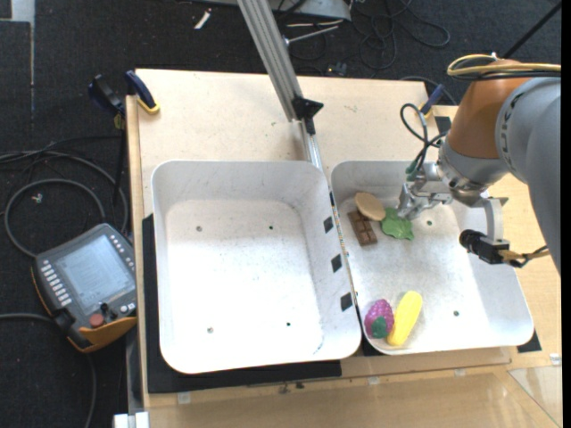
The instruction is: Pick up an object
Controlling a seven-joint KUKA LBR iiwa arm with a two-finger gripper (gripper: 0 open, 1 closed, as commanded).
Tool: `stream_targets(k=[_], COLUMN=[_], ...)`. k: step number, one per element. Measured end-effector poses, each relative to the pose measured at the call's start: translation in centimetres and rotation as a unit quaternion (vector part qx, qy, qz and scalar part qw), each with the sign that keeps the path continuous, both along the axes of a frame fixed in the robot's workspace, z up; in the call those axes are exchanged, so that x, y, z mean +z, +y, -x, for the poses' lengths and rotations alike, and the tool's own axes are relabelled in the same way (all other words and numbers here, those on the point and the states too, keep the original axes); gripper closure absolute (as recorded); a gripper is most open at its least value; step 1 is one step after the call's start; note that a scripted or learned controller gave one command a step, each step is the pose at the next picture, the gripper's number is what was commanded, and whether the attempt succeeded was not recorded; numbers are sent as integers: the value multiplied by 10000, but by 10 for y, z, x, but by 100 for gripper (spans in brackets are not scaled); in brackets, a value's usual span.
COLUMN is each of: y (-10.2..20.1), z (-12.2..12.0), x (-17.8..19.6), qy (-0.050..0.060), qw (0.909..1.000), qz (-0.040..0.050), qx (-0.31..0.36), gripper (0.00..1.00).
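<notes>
A gray hand controller (pixel 87 283) is seen on the floor at the far left, and next comes the left bin (pixel 241 266). In the right bin (pixel 482 275), a brown bar (pixel 362 229) and a tan round piece (pixel 370 207) are placed near the top, with a green leafy toy (pixel 398 228) just beside them (a pink berry (pixel 378 316) and a yellow corn (pixel 404 317) are found touching, lower down). The gripper (pixel 409 209) is set right above the green leafy toy, but its hold cannot be told.
</notes>
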State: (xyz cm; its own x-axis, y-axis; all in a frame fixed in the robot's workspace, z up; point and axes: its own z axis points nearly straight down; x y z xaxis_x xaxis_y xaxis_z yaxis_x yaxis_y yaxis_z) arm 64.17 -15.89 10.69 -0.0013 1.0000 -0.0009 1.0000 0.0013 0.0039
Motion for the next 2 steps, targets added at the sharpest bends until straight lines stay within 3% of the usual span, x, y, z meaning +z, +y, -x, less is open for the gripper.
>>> stream_targets(k=[2], y=[-5], z=[-11], x=[94], qy=[-20], qw=[10000], qz=[9], qx=[11], gripper=[100])
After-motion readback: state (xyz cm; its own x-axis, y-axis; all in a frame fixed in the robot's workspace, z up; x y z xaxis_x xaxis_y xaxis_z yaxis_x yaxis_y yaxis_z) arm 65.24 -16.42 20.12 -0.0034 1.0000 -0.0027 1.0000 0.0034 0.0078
